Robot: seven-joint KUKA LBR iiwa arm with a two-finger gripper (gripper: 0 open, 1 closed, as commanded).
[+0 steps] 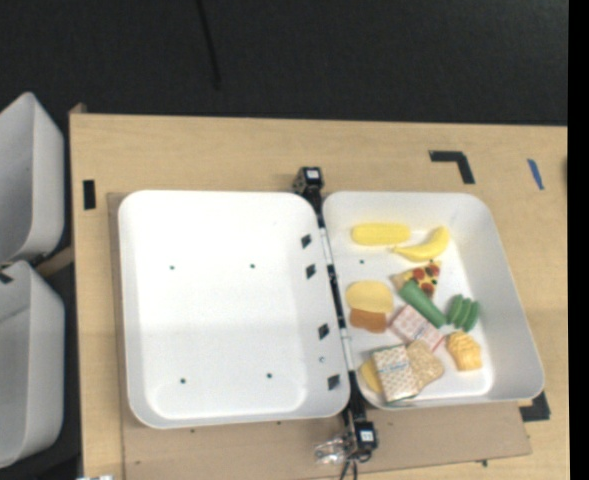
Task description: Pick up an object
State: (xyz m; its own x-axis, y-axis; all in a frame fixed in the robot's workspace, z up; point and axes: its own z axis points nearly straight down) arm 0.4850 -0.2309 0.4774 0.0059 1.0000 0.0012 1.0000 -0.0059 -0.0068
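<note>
I see the right bin (494, 233) crowded with toy food, a yellow banana (426, 244) near its top; I cannot tell the gripper's state.

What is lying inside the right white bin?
The right bin holds small toy foods: a yellow oval piece, a banana, green pods and cracker packs. What lies beneath this pile is covered.

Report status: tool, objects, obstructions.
Small toy food pieces clustered in right white bin. Nothing lifted. Left white bin alongside. Pile tightly packed.

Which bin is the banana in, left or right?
The right bin. The banana lies near its far edge, beside a yellow oblong piece.
</note>
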